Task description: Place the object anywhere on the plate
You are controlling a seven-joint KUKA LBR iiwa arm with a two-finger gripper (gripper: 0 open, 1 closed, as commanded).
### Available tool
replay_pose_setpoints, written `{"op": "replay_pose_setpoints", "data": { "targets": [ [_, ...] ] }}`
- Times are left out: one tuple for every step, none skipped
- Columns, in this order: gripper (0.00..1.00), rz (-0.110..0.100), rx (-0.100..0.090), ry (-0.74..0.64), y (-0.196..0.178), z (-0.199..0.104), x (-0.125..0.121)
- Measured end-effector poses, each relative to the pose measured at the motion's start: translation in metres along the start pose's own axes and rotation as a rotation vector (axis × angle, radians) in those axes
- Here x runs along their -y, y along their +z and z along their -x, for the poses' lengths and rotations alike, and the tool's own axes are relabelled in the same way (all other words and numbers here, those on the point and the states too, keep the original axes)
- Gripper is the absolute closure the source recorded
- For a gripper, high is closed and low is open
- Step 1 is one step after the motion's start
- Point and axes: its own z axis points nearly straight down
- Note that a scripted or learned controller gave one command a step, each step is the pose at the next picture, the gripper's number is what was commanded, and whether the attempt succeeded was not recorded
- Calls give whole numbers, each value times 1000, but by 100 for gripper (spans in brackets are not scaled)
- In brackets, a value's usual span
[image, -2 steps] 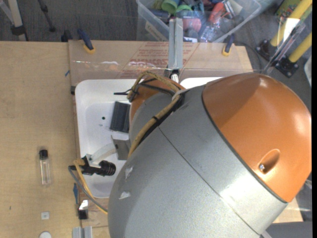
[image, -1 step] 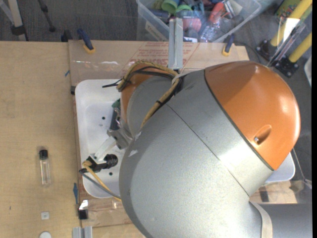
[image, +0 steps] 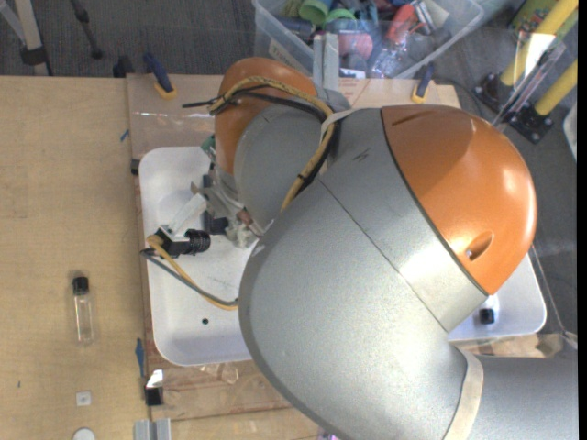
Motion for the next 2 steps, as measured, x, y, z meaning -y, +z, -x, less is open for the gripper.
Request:
{"op": "replay_pose_setpoints", "data": {
  "targets": [
    [100,4,-20,362,-2,49,30],
    [100,8,-23,188,-3,112,70]
  ]
}}
